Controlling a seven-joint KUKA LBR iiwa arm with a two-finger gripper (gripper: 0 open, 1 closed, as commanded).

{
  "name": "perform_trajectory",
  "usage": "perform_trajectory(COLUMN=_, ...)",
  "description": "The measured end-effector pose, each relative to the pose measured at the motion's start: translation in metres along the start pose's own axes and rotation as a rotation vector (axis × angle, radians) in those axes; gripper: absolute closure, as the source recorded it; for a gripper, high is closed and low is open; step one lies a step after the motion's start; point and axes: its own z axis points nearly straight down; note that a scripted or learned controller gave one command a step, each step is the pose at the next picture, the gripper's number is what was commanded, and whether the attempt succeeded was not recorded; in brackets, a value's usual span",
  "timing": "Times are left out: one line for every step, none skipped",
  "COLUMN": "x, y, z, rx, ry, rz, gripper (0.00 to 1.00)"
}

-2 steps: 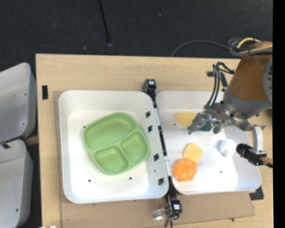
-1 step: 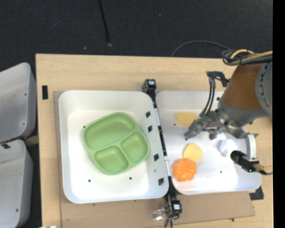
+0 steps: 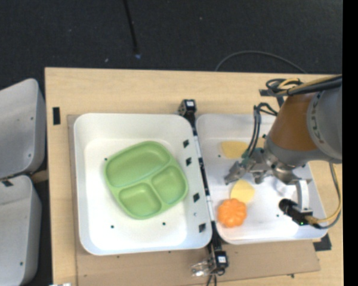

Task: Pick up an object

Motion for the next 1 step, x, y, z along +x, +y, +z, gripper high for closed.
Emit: perform_trajectory(x=-0.0013, y=0.0016, z=-0.0139, rx=-0.006, ry=-0.001, rz=0.007, gripper=1.0)
